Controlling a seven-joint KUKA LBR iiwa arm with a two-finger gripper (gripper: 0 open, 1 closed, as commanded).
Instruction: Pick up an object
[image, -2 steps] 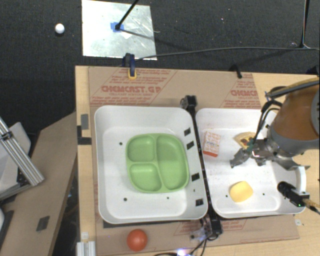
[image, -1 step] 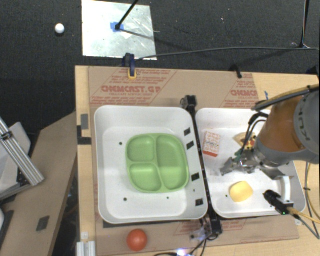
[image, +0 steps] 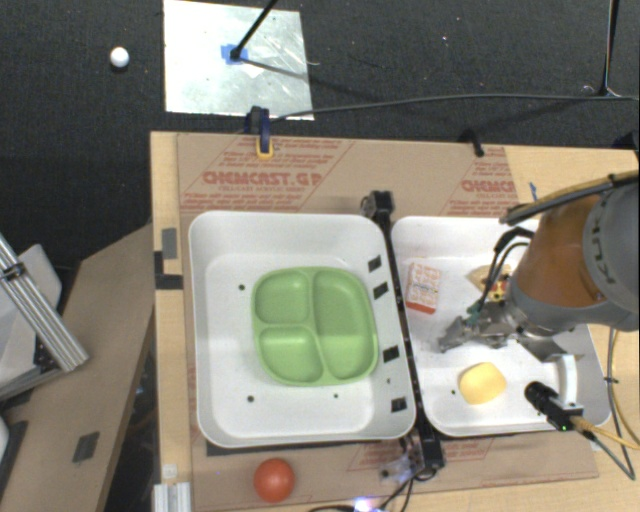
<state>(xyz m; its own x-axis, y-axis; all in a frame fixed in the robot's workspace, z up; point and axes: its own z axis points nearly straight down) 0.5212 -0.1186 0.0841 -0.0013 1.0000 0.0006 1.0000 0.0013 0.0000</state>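
A: What is there to pick up?

B: A yellow object (image: 481, 383), rounded and smooth like a lemon, lies in the right bin (image: 440, 410) near its front edge. A small red-and-white packet (image: 423, 286) lies flat in the same bin, toward the back left.

A: And the gripper?

B: The gripper (image: 452, 338) is low in the right bin, just above and left of the yellow object, between it and the packet. Nothing shows between its tips; whether it is open or closed I cannot tell.

A: Counts?

B: Two white bins. The left bin (image: 215, 300) holds one green divided plate (image: 314, 325) with three compartments. One red ball (image: 274, 479) sits on the bench in front of the left bin.
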